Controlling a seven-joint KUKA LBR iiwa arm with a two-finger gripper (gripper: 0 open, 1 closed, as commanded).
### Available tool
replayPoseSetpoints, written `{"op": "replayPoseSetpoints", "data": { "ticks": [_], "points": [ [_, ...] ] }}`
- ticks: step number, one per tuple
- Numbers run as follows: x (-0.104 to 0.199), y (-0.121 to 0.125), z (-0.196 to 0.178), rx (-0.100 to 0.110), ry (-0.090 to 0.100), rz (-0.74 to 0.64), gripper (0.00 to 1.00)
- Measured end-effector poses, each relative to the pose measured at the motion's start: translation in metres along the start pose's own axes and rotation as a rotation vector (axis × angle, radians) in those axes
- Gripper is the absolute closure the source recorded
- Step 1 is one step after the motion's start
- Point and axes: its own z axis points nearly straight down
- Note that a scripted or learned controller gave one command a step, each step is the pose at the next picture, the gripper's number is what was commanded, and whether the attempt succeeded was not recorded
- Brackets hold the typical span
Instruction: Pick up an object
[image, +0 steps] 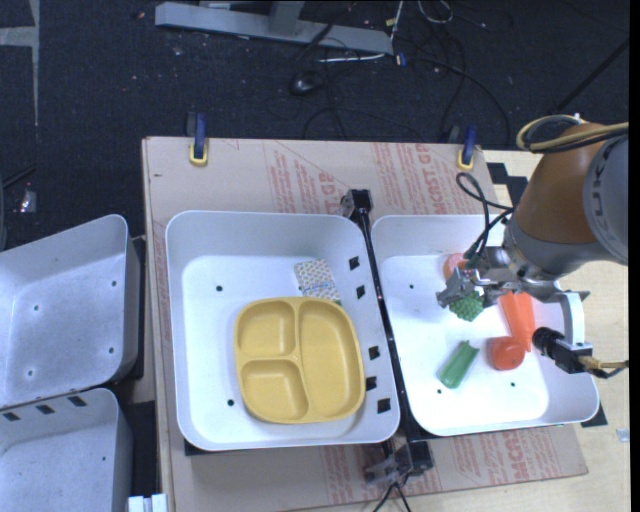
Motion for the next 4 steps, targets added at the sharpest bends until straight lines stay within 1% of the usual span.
{"op": "replayPoseSetpoints", "data": {
  "ticks": [1,2,3,4],
  "points": [
    [0.0,0.002,-0.05,0.001,0.0,0.0,1.0],
    [0.054,-0.003,-0.064,0.006,0.003,-0.004,1.0],
    [0.106,-0.015,-0.062,0.009,0.003,-0.004,1.0],
    [0.164,-0.018,-0.074,0.005,0.004,-0.006,1.0]
  ]
}}
